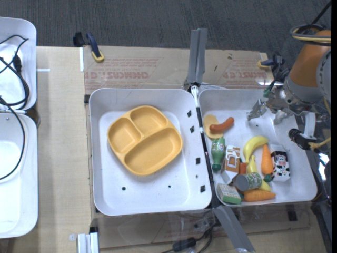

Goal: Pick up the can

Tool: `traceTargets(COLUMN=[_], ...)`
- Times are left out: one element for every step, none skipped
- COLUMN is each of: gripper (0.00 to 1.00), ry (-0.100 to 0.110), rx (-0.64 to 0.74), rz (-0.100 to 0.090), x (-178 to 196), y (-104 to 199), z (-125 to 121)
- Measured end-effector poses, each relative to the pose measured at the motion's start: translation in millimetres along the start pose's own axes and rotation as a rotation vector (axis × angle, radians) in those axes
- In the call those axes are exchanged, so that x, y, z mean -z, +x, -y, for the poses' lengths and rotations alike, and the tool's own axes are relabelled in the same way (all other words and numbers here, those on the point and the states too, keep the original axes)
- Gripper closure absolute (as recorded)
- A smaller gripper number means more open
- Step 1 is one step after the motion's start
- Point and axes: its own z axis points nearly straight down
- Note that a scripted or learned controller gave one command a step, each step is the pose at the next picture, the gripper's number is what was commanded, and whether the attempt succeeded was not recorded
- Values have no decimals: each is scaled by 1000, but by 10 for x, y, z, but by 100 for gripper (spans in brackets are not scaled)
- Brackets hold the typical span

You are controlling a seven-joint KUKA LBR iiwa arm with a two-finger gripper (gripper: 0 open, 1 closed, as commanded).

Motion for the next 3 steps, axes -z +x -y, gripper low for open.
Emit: traceTargets(gripper=[0,0,0], ry=[0,0,0], rx=[-21,-21,-21], rz=[10,11,11], x=[-17,-17,-17], y=[241,240,240], z=[-153,-152,-152])
